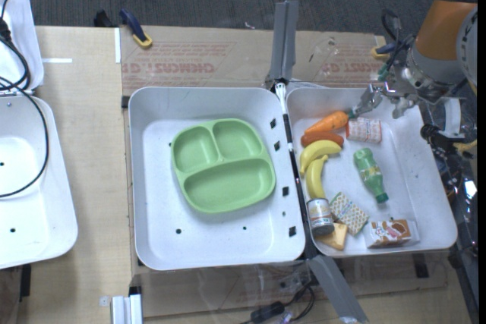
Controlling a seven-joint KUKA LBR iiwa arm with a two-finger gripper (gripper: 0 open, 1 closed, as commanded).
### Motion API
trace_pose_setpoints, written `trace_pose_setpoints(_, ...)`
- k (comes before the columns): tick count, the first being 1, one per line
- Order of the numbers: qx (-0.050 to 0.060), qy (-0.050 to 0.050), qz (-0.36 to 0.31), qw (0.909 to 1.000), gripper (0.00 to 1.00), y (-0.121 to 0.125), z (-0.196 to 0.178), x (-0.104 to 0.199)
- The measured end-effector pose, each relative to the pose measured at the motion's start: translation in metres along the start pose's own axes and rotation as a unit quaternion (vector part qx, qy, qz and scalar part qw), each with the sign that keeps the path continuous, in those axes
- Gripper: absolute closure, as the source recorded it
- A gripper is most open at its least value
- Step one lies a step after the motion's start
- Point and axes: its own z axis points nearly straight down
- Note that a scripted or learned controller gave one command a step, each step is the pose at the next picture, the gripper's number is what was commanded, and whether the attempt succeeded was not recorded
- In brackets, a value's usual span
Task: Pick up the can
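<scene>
Small silver metal can (320, 215) with dark label lies at front-left of right white bin (433, 171), beside yellow bananas (315, 165) and touching tan wedge of cheese (336, 236). Checkered packet (349, 211) just beside. Green plastic bottle (371, 174), orange carrot (326, 125), white cylindrical container (365, 131), orange carton (390, 232) share bin. Grey two-finger gripper (377, 99) hovers at bin's rear, well apart from can; finger state cannot be told. Step: approach, judged. Next: travel forward-left, descend over can. Cardboard (182, 57) behind shows mirrored red lettering, unreadable. Green divided plate (224, 165) in left bin (144, 186).

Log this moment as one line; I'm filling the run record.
target: can, right bin's near-left corner | end effector: far end of bin, above white cup | can: not grasped
</scene>
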Motion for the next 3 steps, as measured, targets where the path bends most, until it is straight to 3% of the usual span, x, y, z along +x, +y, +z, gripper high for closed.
trace_pose_setpoints(1, 0.002, 0.001, 0.063, 0.9980, 0.00, -0.043, 0.051, 0.014)
trace_pose_setpoints(2, 0.004, 0.008, 0.084, 0.9964, 0.00, -0.022, 0.051, -0.026)
trace_pose_setpoints(3, 0.001, 0.007, 0.208, 0.9780, 0.00, -0.014, 0.049, -0.022)
